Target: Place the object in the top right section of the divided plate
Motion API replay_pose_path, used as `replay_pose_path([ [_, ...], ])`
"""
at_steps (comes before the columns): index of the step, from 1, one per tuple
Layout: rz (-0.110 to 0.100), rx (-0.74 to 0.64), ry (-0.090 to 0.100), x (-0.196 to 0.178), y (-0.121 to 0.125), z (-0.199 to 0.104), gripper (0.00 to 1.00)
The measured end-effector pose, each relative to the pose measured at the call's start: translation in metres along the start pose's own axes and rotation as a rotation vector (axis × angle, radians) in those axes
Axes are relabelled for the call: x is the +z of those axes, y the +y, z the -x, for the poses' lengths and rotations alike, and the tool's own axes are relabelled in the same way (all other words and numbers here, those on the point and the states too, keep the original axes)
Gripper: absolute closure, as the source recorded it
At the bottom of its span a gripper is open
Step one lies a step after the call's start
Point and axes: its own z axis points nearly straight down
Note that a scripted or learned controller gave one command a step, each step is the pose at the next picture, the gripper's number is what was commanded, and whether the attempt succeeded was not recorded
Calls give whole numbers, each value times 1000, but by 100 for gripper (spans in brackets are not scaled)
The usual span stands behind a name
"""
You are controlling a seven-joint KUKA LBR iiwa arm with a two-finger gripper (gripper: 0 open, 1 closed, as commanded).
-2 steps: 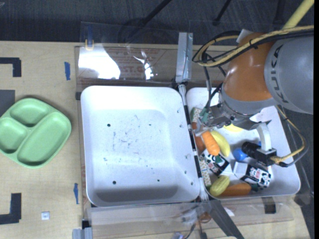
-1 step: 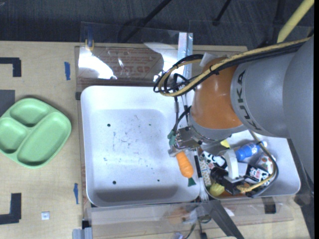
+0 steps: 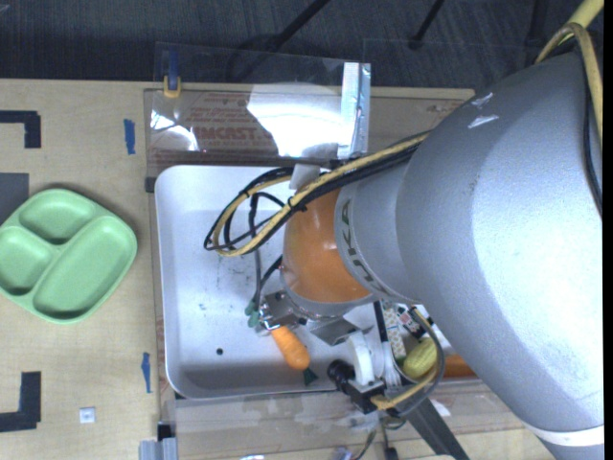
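The arm [image 3: 498,218] leans low over the white bin [image 3: 192,257], wrist tipped toward the bin's near wall, because that is where the orange carrot-like object [image 3: 290,347] lies. The gripper [image 3: 273,319] hovers right at the object's upper end; I cannot tell its fingers' state. The green divided plate [image 3: 65,254] waits outside the bin's left wall, so a carry comes next, I judge.

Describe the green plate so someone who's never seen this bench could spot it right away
Start at the white bin in the middle, then look left across the wooden bench. The green plate lies there, outside the bin. It is the one pale green thing, split into three sections.
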Motion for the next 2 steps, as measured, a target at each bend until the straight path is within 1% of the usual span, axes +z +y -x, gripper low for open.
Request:
replay_pose_path([
  [1, 2, 2, 0, -10, 1, 0, 100],
  [2, -14, -108, -1, -75, 9, -40, 100],
])
